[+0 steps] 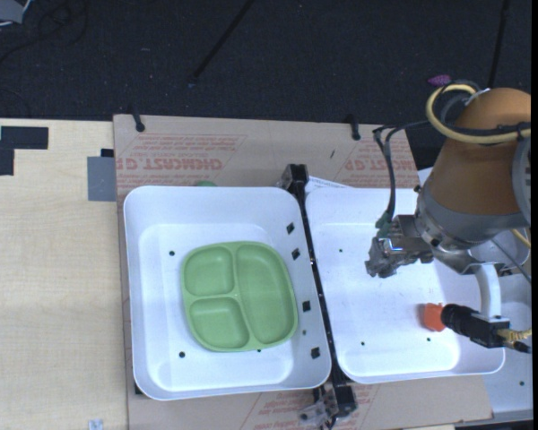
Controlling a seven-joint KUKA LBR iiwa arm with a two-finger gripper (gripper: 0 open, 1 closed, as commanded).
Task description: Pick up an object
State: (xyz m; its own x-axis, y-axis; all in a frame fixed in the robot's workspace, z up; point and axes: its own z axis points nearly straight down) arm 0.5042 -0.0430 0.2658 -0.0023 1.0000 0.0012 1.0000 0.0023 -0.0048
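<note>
Cardboard sheet [242,150] under both white bins [152,240]; black cables [224,25], prob. on dark floor behind.

Both white bins [161,240] look like smooth, slightly glossy plastic, and the green divided plate [239,296] in the left one is matt plastic too. They're sitting on plain brown cardboard [233,155] with red print, on a pale wood-look bench [45,294].

Single fixed camera above bench [54,285], looking down at slant, both bins in frame, arm [480,164] entering from right
</note>
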